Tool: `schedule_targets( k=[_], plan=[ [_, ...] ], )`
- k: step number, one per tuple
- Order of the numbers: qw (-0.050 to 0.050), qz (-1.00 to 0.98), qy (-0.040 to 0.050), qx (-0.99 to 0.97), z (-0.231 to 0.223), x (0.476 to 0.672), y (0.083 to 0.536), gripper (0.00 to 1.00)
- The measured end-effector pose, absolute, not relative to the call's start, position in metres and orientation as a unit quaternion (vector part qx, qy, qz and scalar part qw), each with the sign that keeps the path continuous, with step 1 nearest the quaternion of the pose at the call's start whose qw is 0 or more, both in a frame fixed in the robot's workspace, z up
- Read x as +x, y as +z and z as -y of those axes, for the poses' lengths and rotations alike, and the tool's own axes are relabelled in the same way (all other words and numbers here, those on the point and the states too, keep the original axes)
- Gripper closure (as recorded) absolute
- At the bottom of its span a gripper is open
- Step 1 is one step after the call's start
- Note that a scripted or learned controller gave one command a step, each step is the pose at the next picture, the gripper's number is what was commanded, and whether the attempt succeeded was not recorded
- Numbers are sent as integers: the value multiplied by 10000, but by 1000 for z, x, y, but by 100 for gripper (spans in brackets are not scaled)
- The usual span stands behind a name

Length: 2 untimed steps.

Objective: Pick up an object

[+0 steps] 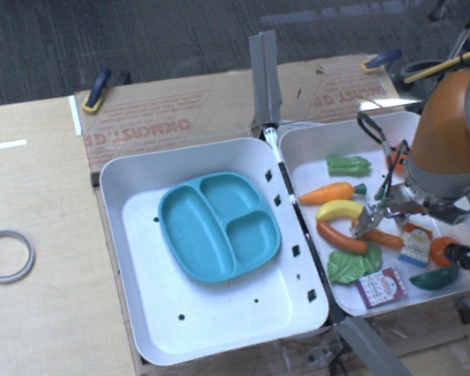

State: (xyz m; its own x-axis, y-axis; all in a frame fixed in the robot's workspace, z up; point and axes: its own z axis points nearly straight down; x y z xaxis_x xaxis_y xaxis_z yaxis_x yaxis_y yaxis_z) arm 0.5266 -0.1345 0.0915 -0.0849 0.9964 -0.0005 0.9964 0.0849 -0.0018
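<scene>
Presently, two shallow white bins sit side by side on the bench.

Left bin (137,270): holds a teal divided plate (220,225) with three compartments, lying flat near the bin's middle, tilted slightly in plan.

Right bin (348,302): holds a cluster of toy foods. A green leafy piece (347,164) lies at the far side. Just nearer, an orange carrot (332,193) points left to right. A yellow banana (338,209) lies just beside the carrot, on its near side. An orange-red sausage (355,237) curves below the banana and runs rightward. A green lettuce leaf (353,265) sits at the near left, touching the sausage's curve. A small pink packet (381,287) lies at the near edge, just right of the leaf. A dark green item (434,279) rests at the near right corner, with an orange piece (443,250) and a small labelled carton (415,246) close by.

Arm: grey with an orange band (445,134), entering from the right over the right bin.

Gripper (367,223): lowered among the foods, its tips at the sausage, just right of the banana. The fingers appear narrowly spread; whether they grip the sausage or merely touch it cannot be told, as the tips blur into the objects.
</scene>
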Motion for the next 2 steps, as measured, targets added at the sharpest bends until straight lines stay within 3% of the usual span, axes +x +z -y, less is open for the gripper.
schedule_targets(
  k=[1,2],
  plan=[
    [-2,7133,7,-7008,143,517,170,0],
    [4,7373,7,-6756,102,524,91,0]
  ],
)
